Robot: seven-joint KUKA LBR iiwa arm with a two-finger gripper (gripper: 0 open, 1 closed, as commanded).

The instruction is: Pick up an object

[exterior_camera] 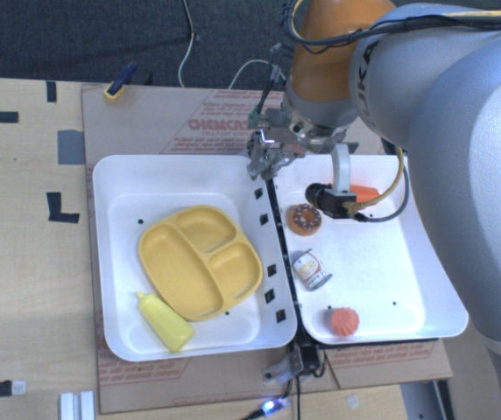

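Grey arm (448,138) at right, hand (266,157) above the divider (278,250), grip unreadable, yellow bottle (166,322) lying diagonally, cap toward upper-left.

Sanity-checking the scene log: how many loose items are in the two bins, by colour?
Yellow: 2 (divided plate, squeeze bottle)
Orange to red: 2 (orange piece, round reddish item)
Brown: 1 (doughnut)
Silver: 1 (small can)
Total: 6

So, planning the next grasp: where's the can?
In the camera view, the can lies in the right bin, between the donut and the red fruit.
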